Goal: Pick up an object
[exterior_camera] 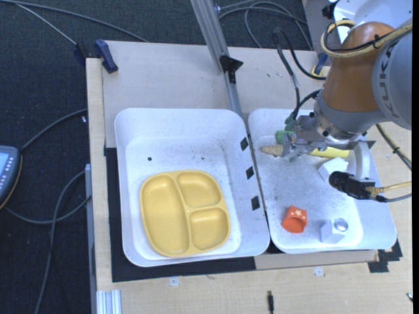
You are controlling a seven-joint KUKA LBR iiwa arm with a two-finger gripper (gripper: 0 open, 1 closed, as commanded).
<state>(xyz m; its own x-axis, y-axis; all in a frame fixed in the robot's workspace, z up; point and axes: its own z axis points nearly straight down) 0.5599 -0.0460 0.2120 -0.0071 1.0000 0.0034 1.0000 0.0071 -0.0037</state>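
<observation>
My gripper hangs low over the far part of the right bin, under the orange-banded wrist. A tan, pointed object lies just left of it, with a small green piece right above that. A yellow object pokes out on the gripper's right side, partly hidden by the wrist. Whether any of these sits between the fingers is hidden. Nearer the front of the same bin stand a small orange cup-shaped object and a grey block with a silver top.
The left bin holds a yellow divided plate. A metal pole slants up from behind the gap between the bins. Cables run across the bench behind the right bin.
</observation>
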